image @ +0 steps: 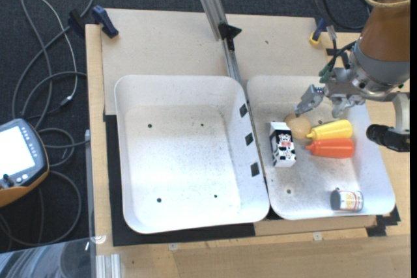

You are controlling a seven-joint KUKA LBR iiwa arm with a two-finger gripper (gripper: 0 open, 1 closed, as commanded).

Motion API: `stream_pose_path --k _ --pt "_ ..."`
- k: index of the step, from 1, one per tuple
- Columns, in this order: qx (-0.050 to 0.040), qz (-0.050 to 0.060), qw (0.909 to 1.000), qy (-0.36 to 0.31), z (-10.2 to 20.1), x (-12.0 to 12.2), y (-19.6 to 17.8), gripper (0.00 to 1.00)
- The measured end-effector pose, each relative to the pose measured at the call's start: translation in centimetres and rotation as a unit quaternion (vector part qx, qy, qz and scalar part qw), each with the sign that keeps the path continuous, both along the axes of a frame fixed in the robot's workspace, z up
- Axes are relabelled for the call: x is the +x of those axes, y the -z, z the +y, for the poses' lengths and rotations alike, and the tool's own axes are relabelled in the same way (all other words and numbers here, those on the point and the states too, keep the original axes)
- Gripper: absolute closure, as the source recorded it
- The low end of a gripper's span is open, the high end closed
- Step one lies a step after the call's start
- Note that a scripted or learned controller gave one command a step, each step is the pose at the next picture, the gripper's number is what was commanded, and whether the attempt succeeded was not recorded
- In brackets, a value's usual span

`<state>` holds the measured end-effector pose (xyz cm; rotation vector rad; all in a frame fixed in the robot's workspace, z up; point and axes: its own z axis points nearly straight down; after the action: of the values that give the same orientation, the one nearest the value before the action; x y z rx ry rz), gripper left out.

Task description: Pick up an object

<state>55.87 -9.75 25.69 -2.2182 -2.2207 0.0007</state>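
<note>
A KUKA iiwa arm (384, 23), grey with an orange band above the wrist, reaches in over the right bin (374, 172) as seen from the fixed overhead camera, its gripper (311, 103) hanging low just above the bin's upper middle; the fingers are hard to make out against the white floor, and whether they stand open or closed cannot be told, with nothing visibly caught between them. Taking the right bin as the landmark, all the loose objects lie inside it: a tan rounded piece (298, 125) sits directly below the gripper, near the bin's centre, touching the tip of a yellow bottle (332, 130) that lies on its side pointing toward the bin's left wall. An orange-red bottle (331, 148) lies flat just beneath the yellow one, the two pressed side by side. A small white carton with black cow patches (282, 145) rests close to the bin's left wall, just beside the tan piece. A small can (346, 200) lies on its side in the bin's lower right corner, well apart from the others. To the left of the right bin, touching it along a shared edge, lies the left bin (130, 101). Both rest on a pale wooden bench (156, 42), with a handheld control pendant (19, 159) far to the left of the bins on the dark floor.
</note>
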Motion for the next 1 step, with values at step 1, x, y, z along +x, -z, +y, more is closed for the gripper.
stream_pose_path --k 1 --pt "-0.0001 0.000 1.0000 0.000 -0.02 0.01 0.00 0.00"
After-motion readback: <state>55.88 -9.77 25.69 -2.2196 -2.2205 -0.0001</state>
